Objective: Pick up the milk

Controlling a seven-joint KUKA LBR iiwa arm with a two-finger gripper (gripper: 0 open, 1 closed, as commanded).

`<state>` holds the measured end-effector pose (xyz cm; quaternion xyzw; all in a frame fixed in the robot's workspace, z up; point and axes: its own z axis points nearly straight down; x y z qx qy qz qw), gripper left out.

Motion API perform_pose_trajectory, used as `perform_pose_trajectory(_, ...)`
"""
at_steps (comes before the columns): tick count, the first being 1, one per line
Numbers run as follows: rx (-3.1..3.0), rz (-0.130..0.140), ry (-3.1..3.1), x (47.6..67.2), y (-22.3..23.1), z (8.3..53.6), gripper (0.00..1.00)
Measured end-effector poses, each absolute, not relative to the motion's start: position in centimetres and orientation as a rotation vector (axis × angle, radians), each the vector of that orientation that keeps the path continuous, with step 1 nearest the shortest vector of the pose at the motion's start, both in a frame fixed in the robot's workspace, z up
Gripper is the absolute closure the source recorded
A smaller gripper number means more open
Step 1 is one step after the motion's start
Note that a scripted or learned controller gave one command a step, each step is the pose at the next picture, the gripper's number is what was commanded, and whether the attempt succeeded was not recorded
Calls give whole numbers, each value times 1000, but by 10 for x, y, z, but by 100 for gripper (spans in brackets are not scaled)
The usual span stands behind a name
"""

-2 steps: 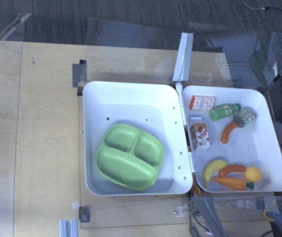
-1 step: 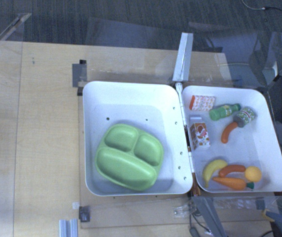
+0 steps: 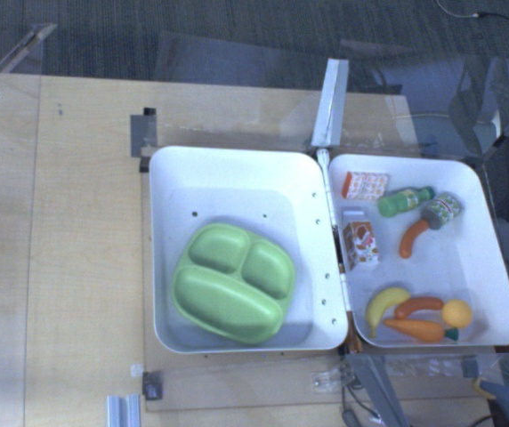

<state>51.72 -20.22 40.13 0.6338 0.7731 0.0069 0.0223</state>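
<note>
A pale wooden bench under even light, dark floor beyond

The bench top [image 3: 59,265] is light wood with a faint glare at its left edge; a dark grey carpeted floor [image 3: 192,16] runs along the far side, crossed at upper right by a thin cable [image 3: 468,7], and a metal post [image 3: 330,105] stands upright at the back of the bench
</note>
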Motion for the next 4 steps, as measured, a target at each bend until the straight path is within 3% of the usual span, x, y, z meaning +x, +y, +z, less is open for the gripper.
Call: perform_pose_trajectory(4,1902,35,2395,526,-200,449,100)
